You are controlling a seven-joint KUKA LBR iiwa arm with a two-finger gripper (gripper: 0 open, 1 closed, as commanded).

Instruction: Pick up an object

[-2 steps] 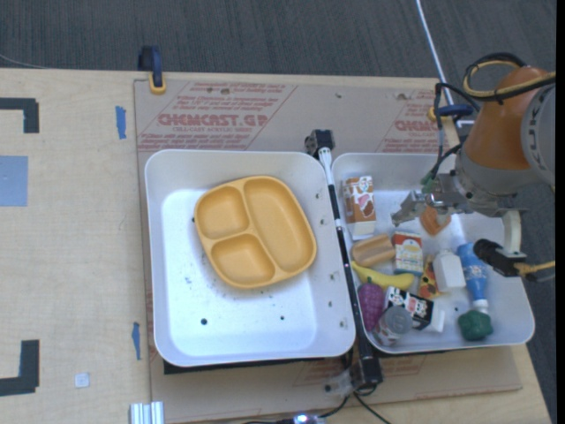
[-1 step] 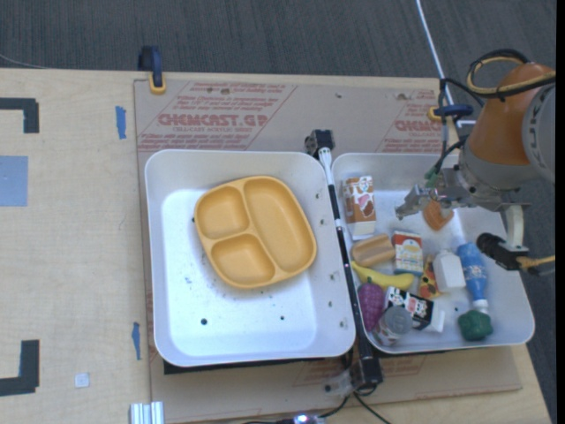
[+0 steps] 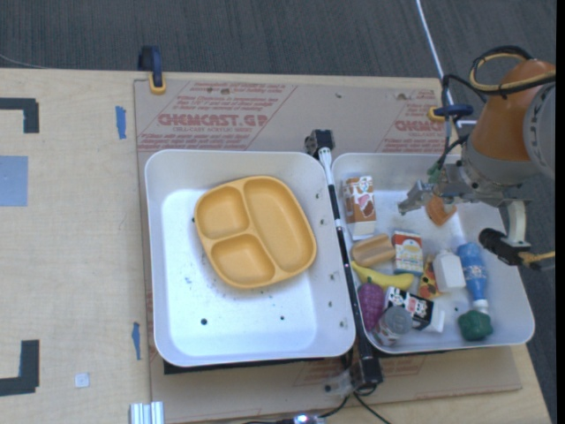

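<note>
The counter (image 3: 79, 263) is pale plywood with a brown cardboard sheet (image 3: 265, 117) laid across it, printed in red letters, held at its far left corner by a small clamp (image 3: 152, 64). Bits of blue tape (image 3: 121, 122) and black corner marks sit on the wood at the left. Beyond the far edge lies dark grey carpet (image 3: 265, 16).

Two shallow white bins rest side by side on the cardboard. The left bin (image 3: 177, 325) holds a yellow divided plate (image 3: 254, 230) with three compartments, set toward its far half.

The right bin (image 3: 512, 325) carries a clutter of small things: a brown-and-white snack packet (image 3: 360, 200) at its far left, a toy hot dog bun (image 3: 372, 252) nearer, a banana (image 3: 385, 277) just beside that, a small red-and-white carton (image 3: 408, 253), a purple bunch of grapes (image 3: 371, 302), a black-and-white piece (image 3: 418, 310), a white block (image 3: 448, 270), a blue-and-white bottle (image 3: 472, 272) and a dark green lump (image 3: 475, 326) in the near right corner.

An orange object (image 3: 439, 209) lies in the far part of the right bin, directly at the end effector (image 3: 433, 200), seeming to sit between its grey fingers; whether the fingers are clamped on it or merely around it cannot be told.

The arm (image 3: 508, 140) reaches in from the right over the far right corner of that bin, its orange band uppermost, its wrist angled down and leftward, with black cables looping around it.
</note>
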